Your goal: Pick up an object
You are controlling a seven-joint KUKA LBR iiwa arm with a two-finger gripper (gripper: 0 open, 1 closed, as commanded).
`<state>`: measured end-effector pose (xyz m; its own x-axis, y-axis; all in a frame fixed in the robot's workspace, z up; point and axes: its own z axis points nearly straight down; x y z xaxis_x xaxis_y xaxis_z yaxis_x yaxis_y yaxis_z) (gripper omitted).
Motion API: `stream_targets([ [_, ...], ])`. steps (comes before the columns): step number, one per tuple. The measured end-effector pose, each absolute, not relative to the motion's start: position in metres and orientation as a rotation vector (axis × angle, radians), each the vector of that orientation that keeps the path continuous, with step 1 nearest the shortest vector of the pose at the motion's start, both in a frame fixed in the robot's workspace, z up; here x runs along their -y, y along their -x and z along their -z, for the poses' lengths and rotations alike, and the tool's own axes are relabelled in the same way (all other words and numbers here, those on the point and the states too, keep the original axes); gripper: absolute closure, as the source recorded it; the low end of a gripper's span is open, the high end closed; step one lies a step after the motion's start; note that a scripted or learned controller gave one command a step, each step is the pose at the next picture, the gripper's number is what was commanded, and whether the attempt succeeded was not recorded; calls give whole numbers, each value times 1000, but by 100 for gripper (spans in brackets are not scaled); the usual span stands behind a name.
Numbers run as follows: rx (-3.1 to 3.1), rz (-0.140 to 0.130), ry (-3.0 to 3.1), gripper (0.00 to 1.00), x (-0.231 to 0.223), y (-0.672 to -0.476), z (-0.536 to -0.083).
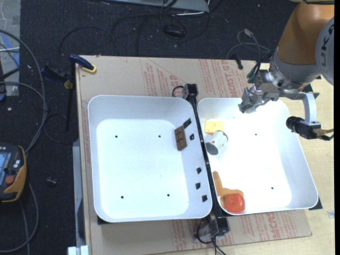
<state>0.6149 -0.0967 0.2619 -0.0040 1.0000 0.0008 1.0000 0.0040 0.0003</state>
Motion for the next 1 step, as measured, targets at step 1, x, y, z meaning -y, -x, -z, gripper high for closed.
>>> stream_targets([
  [1, 2224, -1, 2216, 100, 49, -601, -246],
])
